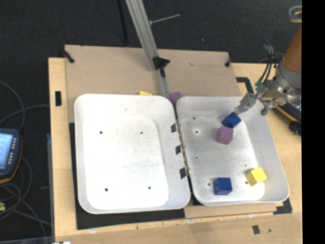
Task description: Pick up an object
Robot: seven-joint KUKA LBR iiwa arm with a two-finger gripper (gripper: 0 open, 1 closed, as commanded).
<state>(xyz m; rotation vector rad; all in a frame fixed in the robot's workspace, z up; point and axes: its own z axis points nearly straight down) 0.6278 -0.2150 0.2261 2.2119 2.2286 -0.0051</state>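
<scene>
The right bin holds several blocks. A small blue block sits near its upper middle, touching or just above a purple block. A larger blue cube and a yellow cube lie near the bin's front edge. My gripper reaches in from the right at a slant, its tip right at the small blue block's upper right corner. Whether the gripper has that block in its grasp is unclear from this angle.
The left bin stands beside the right one. A yellow piece and a purple piece lie behind the bins on the board. A slanted metal post rises at the back centre. Cables hang by the wrist.
</scene>
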